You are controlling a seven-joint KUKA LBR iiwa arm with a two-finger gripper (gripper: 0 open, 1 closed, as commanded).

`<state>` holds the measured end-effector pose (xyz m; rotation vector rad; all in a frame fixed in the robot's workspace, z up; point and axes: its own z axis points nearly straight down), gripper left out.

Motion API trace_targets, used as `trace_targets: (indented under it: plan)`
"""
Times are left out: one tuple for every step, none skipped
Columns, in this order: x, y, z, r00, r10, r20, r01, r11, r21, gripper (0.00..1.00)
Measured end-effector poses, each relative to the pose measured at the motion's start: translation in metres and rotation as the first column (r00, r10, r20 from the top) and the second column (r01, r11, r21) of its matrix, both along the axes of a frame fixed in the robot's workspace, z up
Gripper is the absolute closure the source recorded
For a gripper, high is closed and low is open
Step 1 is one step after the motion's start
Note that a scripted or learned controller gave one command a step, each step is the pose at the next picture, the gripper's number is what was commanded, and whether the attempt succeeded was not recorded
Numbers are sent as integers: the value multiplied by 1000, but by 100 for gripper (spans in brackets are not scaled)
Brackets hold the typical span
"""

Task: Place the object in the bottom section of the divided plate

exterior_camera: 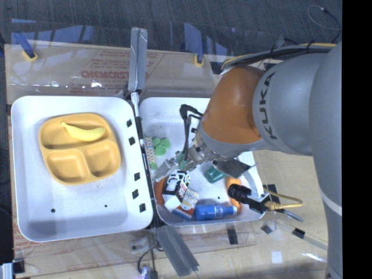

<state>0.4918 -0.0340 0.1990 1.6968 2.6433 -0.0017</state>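
The yellow divided plate (55,133) lies in the left bin (75,214). A yellow banana (86,131) rests in its top section. Its two lower sections hold nothing. My gripper (179,163) hangs low in the right bin (165,112), just above a heap of small things near the bin's left wall. Right under it lies a black and white item (176,182). The big grey and orange wrist hides much of that bin.
In the right bin I see a green item (160,145), a teal item (214,174), a blue bottle (209,211), a small printed packet (189,198) and an orange piece (158,192). A grey divider (137,68) runs between the bins.
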Motion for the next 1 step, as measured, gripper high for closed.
trace_targets:
  plan:
    - [1,0,10,1000,3,1,-3,1000,-1,100]
